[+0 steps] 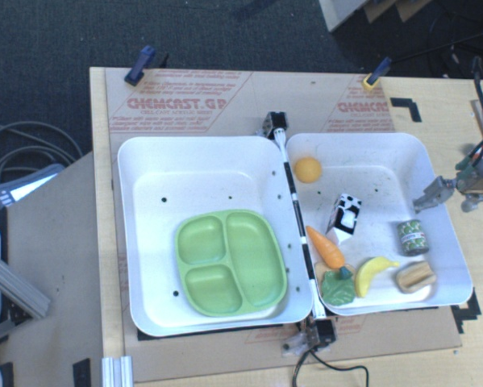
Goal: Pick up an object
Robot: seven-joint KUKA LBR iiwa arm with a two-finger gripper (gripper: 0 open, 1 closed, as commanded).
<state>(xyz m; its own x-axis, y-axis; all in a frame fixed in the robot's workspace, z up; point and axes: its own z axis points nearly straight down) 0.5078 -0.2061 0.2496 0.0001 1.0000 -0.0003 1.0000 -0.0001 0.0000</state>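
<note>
Counter (185, 95): a brown board bearing red print, with two shallow white bins side by side on it.
Left bin (144, 176): holds a green plate (230, 262) with three compartments, lying toward the near right of the bin.
Right bin (378, 156): holds all the small things.
Orange ball (307, 170): in the far left part of the right bin, near the wall shared with the left bin.
Black-and-white carton (346, 215): in the middle of the right bin, tilted, just above the carrot.
Carrot (326, 248): lies at a slant by the shared wall, its green top (338, 287) toward the near edge.
Banana (370, 272): just right of the green top, near the front of the bin.
Bread roll (414, 276): right of the banana, close to the near right corner.
Green can (413, 236): upright near the right wall, just above the bread roll.
Gripper (435, 193): at the right rim of the right bin, above the wall; whether it is wide or narrow I cannot tell, and nothing is seen held in it.
Nearest thing to the gripper: the green can, a little toward the near edge from it and apart from it; the bread roll lies beyond the can, and the carton is further left, toward the bin's middle.
</note>
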